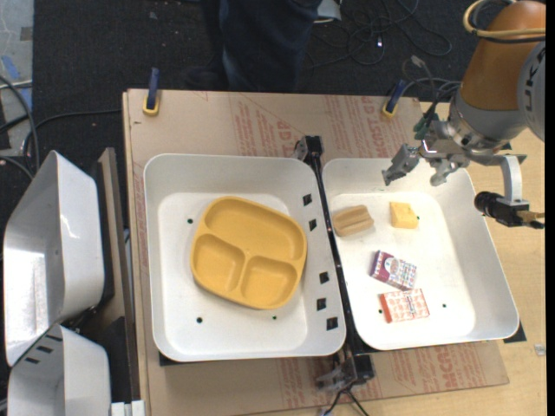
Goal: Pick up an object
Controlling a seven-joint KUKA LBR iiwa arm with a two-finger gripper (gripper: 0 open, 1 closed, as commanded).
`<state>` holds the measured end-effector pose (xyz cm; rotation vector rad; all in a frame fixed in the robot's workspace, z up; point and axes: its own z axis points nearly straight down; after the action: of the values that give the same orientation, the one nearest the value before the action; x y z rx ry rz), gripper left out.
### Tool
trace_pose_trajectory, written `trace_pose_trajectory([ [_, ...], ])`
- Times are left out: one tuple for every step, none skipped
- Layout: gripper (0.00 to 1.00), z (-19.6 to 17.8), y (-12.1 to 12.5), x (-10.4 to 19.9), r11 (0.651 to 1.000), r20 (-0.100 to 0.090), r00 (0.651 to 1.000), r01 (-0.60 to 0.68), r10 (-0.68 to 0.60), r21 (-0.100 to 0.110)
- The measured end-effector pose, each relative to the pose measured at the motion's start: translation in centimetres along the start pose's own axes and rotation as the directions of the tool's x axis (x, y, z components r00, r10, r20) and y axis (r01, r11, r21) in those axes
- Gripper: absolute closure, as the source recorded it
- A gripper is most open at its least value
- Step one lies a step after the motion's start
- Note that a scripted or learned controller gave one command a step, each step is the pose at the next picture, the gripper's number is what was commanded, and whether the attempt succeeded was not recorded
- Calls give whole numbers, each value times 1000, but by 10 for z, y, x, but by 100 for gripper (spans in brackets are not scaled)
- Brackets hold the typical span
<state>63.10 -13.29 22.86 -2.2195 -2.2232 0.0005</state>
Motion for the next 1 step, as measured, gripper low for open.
trace_pose_trajectory([
  [0,57,8,5,1000,0,1000,4,-4,3],
])
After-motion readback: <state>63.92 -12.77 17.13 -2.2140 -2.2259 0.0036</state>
